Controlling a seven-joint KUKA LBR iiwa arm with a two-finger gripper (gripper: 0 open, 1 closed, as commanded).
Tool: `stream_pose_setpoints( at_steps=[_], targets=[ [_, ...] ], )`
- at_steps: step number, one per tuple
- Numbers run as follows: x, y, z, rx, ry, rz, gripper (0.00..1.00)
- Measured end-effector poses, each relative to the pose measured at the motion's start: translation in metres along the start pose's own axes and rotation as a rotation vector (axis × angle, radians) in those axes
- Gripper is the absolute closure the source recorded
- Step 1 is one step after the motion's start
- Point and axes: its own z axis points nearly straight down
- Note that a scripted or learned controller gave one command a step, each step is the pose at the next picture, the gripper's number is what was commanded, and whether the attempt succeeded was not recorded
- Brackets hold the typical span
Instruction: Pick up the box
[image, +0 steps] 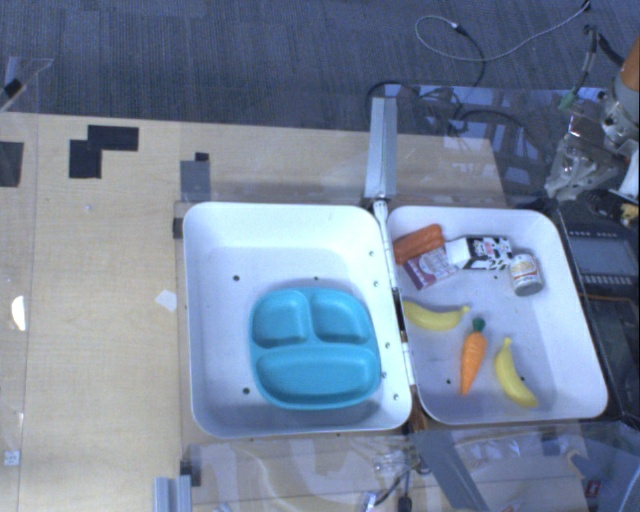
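The arm is waiting at the top right corner of the camera view, behind the right bin (590, 330) and well apart from everything in it. The gripper (585, 165) is hanging there above the bench edge, over a dark patch with cables, and it is too blurred to tell how it stands; nothing is seen in its hold.

The box (432, 266) is lying flat in the right bin, in the back left part, near the wall that divides the two bins. It is a small carton with a reddish and white print. A sausage (418, 241) is lying just behind it and seems to be touching its back edge. A small black and white carton (482, 251) is touching its right end, and a small can (526, 275) is resting near that carton. A banana (435, 317) is lying in front of the box, apart from it. A carrot (472, 360) and a second banana (516, 375) are lying nearer the front. The left bin (215, 330) is holding a blue divided plate (314, 347).

By this picture, the pick is not yet begun: the approach step is in hand. The next move is calling for a travel to the left and forward, over the box, then a descent. The fingers probably need to close across its short sides, because the neighbours are crowding the back and right.
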Motion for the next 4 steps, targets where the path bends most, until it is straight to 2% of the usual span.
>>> stream_pose_setpoints(
  at_steps=[1,3,4],
  targets=[
    [0.000,-0.001,0.056,0.002,-0.001,-0.031,1.00],
    [-0.002,0.001,0.017,0.000,-0.001,-0.108,1.00],
    [-0.004,0.001,0.053,0.003,0.000,-0.144,1.00]
  ],
)
